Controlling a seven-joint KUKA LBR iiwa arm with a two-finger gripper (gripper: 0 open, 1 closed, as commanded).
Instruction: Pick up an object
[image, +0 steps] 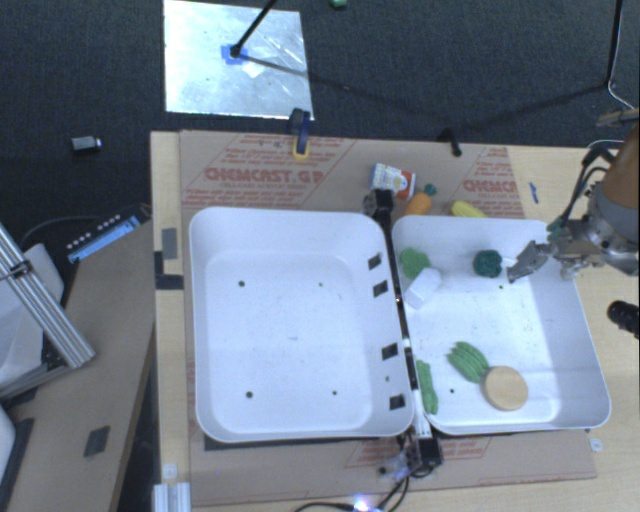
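Observation:
My gripper (546, 264) hangs over the far right part of the right bin (560, 330), open, with nothing between its fingers. One grey finger (524, 262) points down-left toward a dark green broccoli-like piece (487, 263), a short gap to its right. Also in this bin are a light green lump (413, 262), a white block (423, 287), a ribbed green piece (467, 359), a tan round disc (506, 388) and a long green piece (427, 386) by the left wall.
The left bin (290, 320) adjoins the right one along a black clipped seam (400, 320). Behind the bins on the cardboard lie an orange carrot-like toy (418, 204), a yellow piece (466, 210) and a small white-and-red item (392, 179).

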